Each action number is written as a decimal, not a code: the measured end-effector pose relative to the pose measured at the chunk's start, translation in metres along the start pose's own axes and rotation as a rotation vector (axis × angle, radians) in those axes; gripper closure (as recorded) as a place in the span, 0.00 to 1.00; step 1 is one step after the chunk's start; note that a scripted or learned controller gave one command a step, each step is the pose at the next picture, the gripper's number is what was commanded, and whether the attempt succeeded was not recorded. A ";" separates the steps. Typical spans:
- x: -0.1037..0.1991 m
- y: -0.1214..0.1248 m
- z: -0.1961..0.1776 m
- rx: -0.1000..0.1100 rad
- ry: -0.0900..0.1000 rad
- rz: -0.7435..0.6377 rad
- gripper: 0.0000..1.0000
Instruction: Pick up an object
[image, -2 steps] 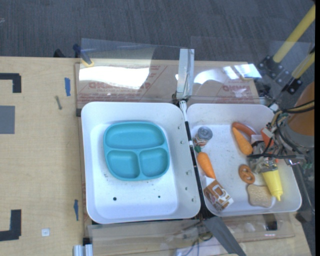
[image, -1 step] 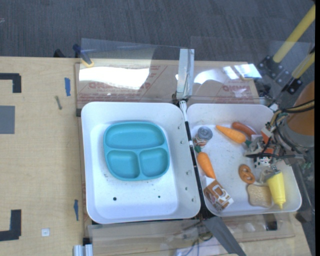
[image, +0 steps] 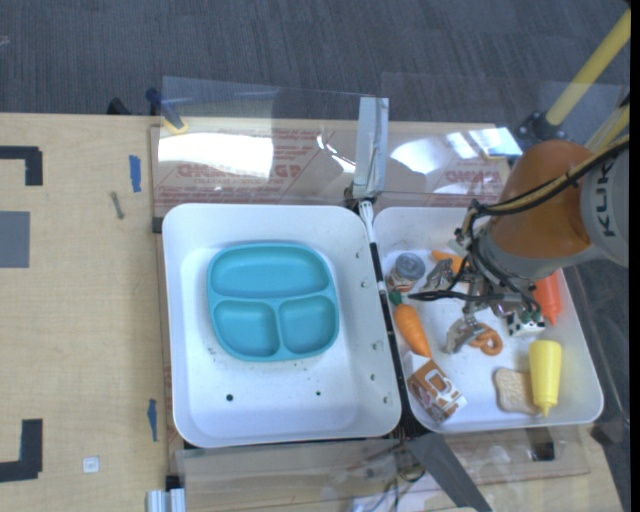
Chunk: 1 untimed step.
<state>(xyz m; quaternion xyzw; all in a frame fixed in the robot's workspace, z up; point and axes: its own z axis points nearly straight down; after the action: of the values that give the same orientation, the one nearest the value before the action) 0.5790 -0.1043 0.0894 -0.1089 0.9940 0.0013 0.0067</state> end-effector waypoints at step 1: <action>-0.084 -0.036 0.002 0.002 0.007 -0.062 0.00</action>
<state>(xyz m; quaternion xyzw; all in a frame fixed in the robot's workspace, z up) 0.6689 -0.1217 0.0885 -0.1397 0.9902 -0.0004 0.0031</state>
